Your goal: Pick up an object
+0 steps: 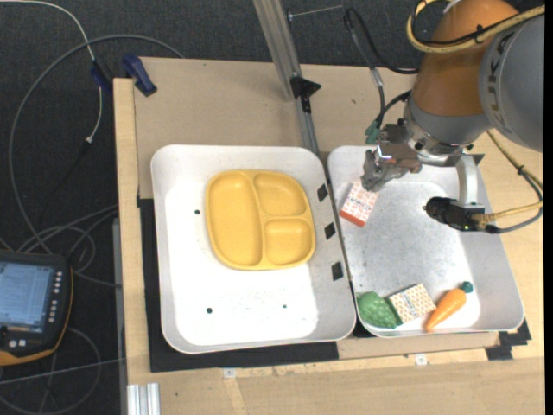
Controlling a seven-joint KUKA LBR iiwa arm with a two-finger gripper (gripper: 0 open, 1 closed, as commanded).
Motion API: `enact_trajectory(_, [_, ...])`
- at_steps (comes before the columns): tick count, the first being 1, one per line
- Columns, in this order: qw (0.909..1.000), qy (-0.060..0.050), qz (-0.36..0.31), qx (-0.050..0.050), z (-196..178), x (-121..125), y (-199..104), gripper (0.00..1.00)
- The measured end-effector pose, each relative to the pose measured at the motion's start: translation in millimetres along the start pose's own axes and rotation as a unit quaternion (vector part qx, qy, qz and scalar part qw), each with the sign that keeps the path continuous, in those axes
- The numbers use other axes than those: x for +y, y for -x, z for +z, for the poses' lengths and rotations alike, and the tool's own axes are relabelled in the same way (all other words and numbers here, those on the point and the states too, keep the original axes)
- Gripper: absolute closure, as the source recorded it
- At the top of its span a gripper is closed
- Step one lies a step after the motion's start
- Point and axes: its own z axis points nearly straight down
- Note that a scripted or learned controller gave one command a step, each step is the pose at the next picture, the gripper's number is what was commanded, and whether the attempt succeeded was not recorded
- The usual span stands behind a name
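Observation:
My gripper (378,176) hangs over the far left part of the right bin (449,258). Just below and left of it lies a small white and red box (359,204), close to the bin's left wall. Whether the box touches the gripper I cannot tell. At the right bin's near edge sit a green toy (378,309), a checkered block (410,303) and an orange carrot (446,308), side by side. A yellow divided plate (259,218) rests in the left bin (186,258).
A metal pole (281,37) rises at the back between the bins. Cables and a black fitting (449,212) hang at the arm's right. A tablet (30,305) lies on the floor at the left.

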Motion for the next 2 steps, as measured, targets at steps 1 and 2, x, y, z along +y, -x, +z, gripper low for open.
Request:
enact_trajectory(1, [1.0,0.0,0.0,0.0,-1.0,-3.5,-44.1,1.0])
enact_trajectory(2, [1.0,0.0,0.0,0.0,8.1,-9.8,-100.9,1.0])
